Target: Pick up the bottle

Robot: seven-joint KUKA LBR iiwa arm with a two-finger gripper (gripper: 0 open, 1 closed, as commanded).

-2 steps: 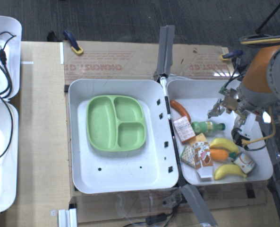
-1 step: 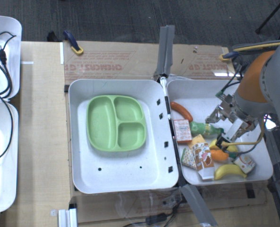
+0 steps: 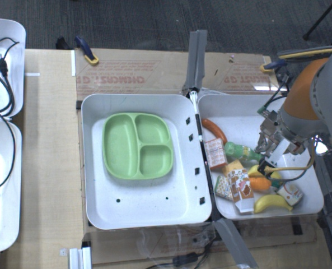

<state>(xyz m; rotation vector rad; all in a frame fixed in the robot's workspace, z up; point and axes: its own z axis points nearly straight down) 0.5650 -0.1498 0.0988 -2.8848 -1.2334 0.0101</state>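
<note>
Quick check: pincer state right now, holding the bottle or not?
Pincer: cannot be told; it sits low in the right bin, beside the green bottle.

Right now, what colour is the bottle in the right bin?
Green; the bottle lies among the toy food, seen best in the camera view.

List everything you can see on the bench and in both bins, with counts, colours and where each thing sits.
bins: 2, white, side by side
divided plate: 1, green, left bin
bottle: 1, green, right bin, lying beside the gripper
hot dog: 1, orange-red, right bin, far side
banana: 1, yellow, right bin, near edge
carrot: 1, orange, right bin
small cartons: several, mostly white and red, right bin
arm: 1, grey with orange band, right side
gripper: 1, over right bin
</note>
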